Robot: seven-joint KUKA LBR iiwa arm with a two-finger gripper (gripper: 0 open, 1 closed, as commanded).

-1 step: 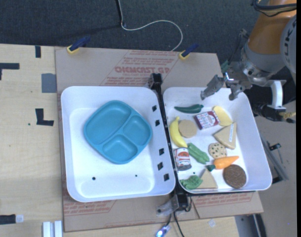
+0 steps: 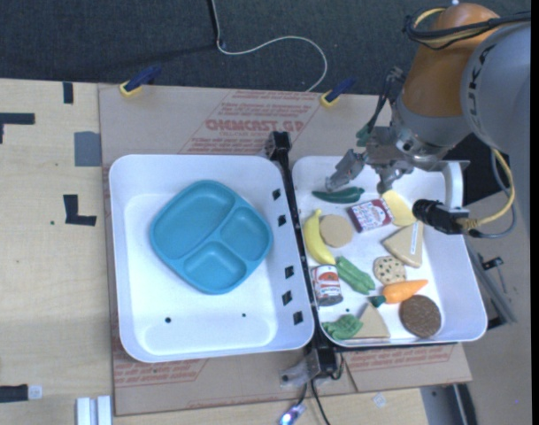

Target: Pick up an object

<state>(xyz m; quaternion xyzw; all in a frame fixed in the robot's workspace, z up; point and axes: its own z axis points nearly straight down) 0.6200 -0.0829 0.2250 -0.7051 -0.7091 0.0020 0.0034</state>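
Observation:
My gripper hangs over the back of the right bin, its two fingers spread apart with nothing between them. The left finger stands just above a green bean pod; the right finger is near a yellow lemon-like piece and a small red-and-white packet. Lower in the bin lie a banana, a round tan cookie, a cheese wedge, a carrot, a small can and a brown round patty.
The left bin holds a blue divided plate. A black divider runs between the bins. More green toy vegetables and a sandwich wedge sit at the right bin's front. A white cable lies behind the bins.

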